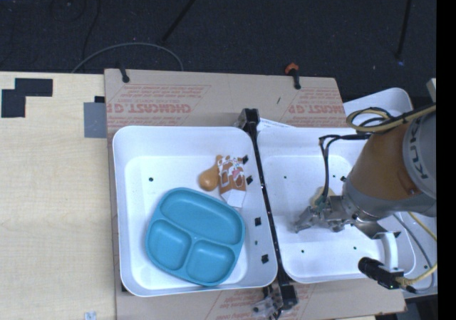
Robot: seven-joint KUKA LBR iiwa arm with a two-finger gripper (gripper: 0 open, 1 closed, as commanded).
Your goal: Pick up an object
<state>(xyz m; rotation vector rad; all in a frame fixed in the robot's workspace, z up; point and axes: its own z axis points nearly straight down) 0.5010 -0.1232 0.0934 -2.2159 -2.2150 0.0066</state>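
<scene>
1. While the arm [388,169] leans in from the right, orange band showing above the wrist, its gripper [305,222] sits low over the floor of the right bin [299,144], pointing left toward the divider.
2. The fingers look spread a little, and there's nothing between them, just bare white bin floor.
3. Over in the left bin [132,169], a blue divided plate [194,236] lies flat, taking up the lower middle of that bin.
4. Just above the plate's upper right edge sits a small orange-brown toy [209,179], and right beside it a brown-and-white printed packet [232,173], close against the divider.
5. A black rail [261,197] runs between the two bins, and it stands between the gripper and all three objects.
6. So the plate, toy and packet are all to the gripper's left, across that rail, apart from the fingers.
7. Black cables [356,122] loop off the arm above the right bin.
</scene>
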